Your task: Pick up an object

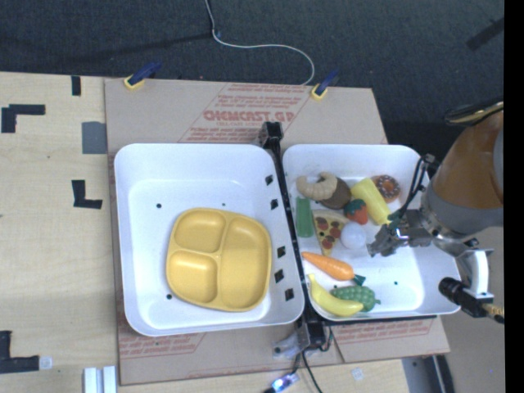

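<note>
The right bin (409, 297) holds several toy foods: a tan bread piece (323, 187), a yellow corn cob (370, 201), a sprinkled doughnut (386, 187), a pizza slice (328, 231), a white ball (354, 236), a green stick (304, 217), a carrot (327, 264) and a banana (332, 299) beside a green bumpy piece (361, 297). My gripper (383, 242) hangs low over the right bin, just right of the white ball and below the corn. Nothing shows between its dark fingers.
The left bin (135, 219) holds a yellow divided plate (219, 258). A black divider (282, 211) runs between the bins. The arm's grey and orange body (471, 178) stands over the right bin's right rim. A white cable (262, 47) lies behind the bins.
</note>
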{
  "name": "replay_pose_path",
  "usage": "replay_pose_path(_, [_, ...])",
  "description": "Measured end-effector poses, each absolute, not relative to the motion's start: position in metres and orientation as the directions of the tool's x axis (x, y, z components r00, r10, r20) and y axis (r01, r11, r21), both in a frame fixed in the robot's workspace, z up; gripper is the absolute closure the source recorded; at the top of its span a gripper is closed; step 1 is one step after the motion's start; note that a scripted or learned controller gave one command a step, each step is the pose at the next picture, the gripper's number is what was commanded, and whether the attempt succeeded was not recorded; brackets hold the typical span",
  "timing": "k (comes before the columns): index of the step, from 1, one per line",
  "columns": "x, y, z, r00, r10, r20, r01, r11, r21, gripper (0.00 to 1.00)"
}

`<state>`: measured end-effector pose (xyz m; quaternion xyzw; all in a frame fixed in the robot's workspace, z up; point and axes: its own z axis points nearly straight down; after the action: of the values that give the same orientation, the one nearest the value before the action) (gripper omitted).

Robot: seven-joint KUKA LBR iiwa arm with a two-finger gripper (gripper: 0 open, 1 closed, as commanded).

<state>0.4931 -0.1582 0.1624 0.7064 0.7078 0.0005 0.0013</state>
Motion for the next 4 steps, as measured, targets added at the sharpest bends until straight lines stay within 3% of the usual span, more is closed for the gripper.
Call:
replay_pose_path(1, [0.49, -0.168, 0.214, -0.001, 1.0, -0.002, 1.0, 0.001, 0.003, 1.0])
replay_pose_path(2, [0.49, -0.167, 0.225, -0.001, 1.0, 0.0, 1.0, 0.001, 0.0, 1.0])
replay_pose_path(4, [0.534, -0.067, 0.211, -0.007, 1.0, 0.002, 1.0, 0.007, -0.002, 1.0])
